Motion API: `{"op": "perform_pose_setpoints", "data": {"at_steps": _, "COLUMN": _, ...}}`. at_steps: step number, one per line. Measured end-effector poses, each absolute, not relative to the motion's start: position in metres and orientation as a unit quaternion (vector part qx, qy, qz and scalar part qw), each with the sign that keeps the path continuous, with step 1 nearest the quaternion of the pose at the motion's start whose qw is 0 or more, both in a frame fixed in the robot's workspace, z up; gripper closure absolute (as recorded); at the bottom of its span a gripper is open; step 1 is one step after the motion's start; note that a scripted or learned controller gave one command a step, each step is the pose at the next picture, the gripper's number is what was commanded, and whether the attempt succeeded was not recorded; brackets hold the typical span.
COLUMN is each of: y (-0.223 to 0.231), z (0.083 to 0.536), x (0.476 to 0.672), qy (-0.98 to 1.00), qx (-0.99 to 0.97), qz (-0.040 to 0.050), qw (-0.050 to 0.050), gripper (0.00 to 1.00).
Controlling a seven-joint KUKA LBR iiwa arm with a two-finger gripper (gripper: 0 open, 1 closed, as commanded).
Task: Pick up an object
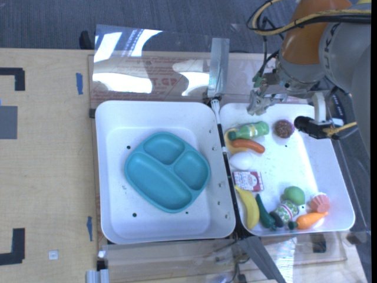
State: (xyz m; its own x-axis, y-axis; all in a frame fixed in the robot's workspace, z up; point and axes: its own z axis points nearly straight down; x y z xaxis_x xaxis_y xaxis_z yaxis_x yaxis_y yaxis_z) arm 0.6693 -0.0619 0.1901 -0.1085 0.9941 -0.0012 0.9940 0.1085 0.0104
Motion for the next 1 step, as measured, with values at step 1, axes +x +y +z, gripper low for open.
{"op": "perform_pose_setpoints", "data": {"at_steps": 1, "y": -0.0627, "z": 0.1854, "x": 0.6673, "qy": 0.744, "qx": 0.668, "qz": 0.0005, "qw": 0.001, "gripper": 0.00}}
